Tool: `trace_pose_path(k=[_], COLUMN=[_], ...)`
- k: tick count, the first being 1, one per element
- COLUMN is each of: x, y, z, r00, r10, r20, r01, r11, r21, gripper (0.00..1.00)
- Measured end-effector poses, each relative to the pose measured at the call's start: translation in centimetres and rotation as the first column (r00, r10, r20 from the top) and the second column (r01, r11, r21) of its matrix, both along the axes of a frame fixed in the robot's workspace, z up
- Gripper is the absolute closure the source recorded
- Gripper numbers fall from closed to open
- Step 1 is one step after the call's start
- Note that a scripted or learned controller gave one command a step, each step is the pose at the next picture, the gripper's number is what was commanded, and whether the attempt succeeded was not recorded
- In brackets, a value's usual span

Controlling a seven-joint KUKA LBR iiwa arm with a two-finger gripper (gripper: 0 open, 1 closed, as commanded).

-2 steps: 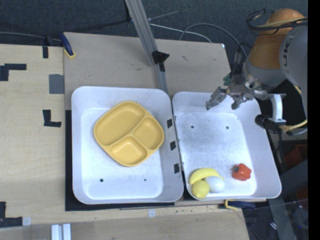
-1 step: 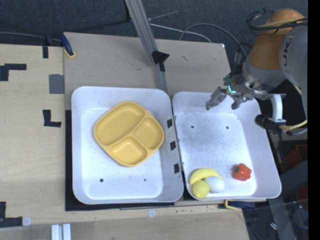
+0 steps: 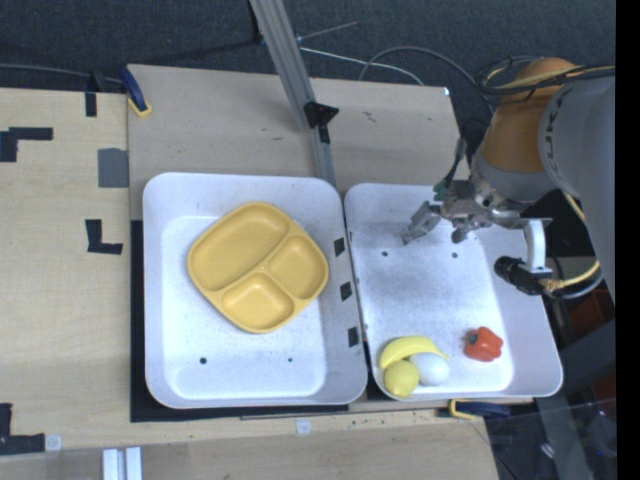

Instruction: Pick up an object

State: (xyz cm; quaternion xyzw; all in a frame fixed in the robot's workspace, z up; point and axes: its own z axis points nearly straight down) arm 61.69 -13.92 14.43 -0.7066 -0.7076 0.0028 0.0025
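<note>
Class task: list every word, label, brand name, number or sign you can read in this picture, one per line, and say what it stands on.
None can be read.
The yellow tray, banana, red pepper, both bins and the arm bear no visible writing.
Black tape pieces on the bench are plain marks, not letters.

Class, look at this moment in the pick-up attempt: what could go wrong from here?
1. The gripper is over bare floor of the right bin, apart from every object; closing here would likely grab nothing.
2. The banana, yellow ball and white egg sit touching at the bin's near edge, so a grasp may nudge neighbours or slip.
</note>
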Motion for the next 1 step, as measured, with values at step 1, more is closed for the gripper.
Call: trace_pose_path(k=[1], x=[-0.17], y=[0.09], z=[-5.45], r00=[1.0], r10=[0.001], r20=[0.001], r01=[-0.001], r11=[1.0], r21=[0.0], gripper=[0.0])
